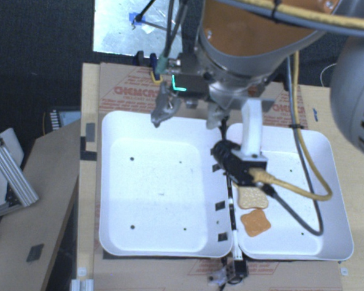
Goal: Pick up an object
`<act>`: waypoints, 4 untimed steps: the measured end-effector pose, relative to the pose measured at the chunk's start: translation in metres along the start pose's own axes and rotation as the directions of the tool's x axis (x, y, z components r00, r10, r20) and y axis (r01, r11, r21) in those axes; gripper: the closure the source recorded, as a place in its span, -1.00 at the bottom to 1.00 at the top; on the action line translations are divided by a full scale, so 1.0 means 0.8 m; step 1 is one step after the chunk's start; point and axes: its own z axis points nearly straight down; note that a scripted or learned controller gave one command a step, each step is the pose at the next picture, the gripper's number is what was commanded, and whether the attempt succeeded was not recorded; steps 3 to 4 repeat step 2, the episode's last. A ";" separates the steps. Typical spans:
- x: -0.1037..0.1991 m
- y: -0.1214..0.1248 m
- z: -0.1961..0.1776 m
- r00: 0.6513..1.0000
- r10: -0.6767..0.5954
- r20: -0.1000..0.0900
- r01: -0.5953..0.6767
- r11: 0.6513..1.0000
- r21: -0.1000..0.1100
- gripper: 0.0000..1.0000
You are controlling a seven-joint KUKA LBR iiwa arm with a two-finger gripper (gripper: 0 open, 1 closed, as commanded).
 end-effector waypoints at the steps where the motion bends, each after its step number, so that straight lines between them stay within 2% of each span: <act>1: 0.000 0.000 -0.014 1.000 -0.003 -0.002 0.003 1.000 -0.002 1.00; 2: -0.061 0.009 0.239 1.000 0.008 0.006 -0.008 1.000 0.011 1.00; 4: -0.061 0.009 0.239 1.000 0.008 0.006 -0.008 1.000 0.011 1.00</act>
